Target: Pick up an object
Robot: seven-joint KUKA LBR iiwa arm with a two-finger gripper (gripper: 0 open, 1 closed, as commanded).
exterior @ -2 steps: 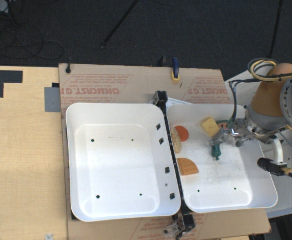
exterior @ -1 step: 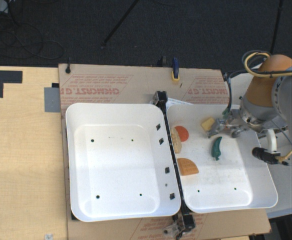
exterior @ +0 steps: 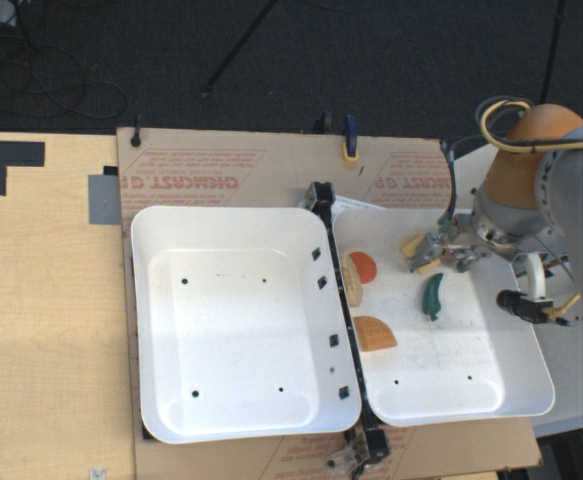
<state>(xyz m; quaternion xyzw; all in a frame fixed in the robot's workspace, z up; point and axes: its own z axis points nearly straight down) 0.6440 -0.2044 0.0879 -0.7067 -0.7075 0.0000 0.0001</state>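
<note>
on my feed i see 2 white bins side by side; the left bin [exterior: 161, 268] and the right bin [exterior: 511, 388]; the thing i would count as the task's object is a small green piece [exterior: 432, 296] lying in the upper middle of the right bin, its long axis nearly straight up and down the picture, slightly curved, top end toward the gripper [exterior: 441, 251]; the gripper sits just above that top end, over the bin's far part, and i cannot tell how its jaws stand, since the metal parts blur together with a yellowish bit [exterior: 417, 245] at their left; nothing shows between them; against the divider on the right bin's left side lie a red round piece [exterior: 363, 267] with a tan strip [exterior: 352, 280] touching it, and an orange wedge [exterior: 375, 334] below them, partly cut by the black divider clips; the arm [exterior: 531, 183] covers the bin's upper right corner; the green piece lies apart from the others, with bare floor below and to its right.
</note>
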